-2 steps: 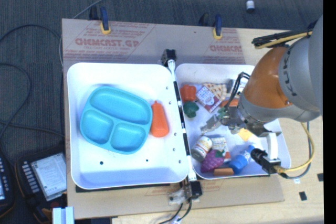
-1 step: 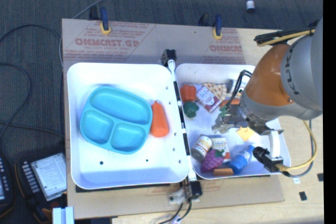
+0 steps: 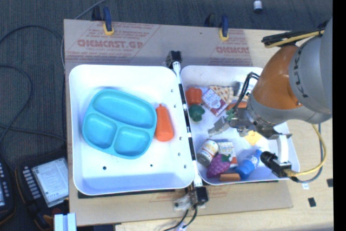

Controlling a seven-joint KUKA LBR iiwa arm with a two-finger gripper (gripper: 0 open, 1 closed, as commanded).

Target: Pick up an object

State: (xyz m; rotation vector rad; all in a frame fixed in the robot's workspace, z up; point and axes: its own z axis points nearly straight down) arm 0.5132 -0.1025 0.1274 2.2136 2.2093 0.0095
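The grey arm [image 3: 303, 81] (orange band above the wrist) reaches over the right bin [image 3: 190, 132]. The left bin [image 3: 81, 170] bears a blue divided tray [image 3: 119, 121] with an orange carrot [image 3: 163, 123] touching its right rim. The gripper [image 3: 230, 123] hangs low among the right bin's clutter; its opening cannot be told. A tin can [image 3: 207, 151] lies just beside purple grapes [image 3: 218, 165].

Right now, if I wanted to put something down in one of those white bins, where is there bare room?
The left bin has bare floor along its near edge, below the blue divided plate, and to the right beneath the orange carrot. The right bin is crowded: toy food covers it and the arm's tool hangs over the middle.
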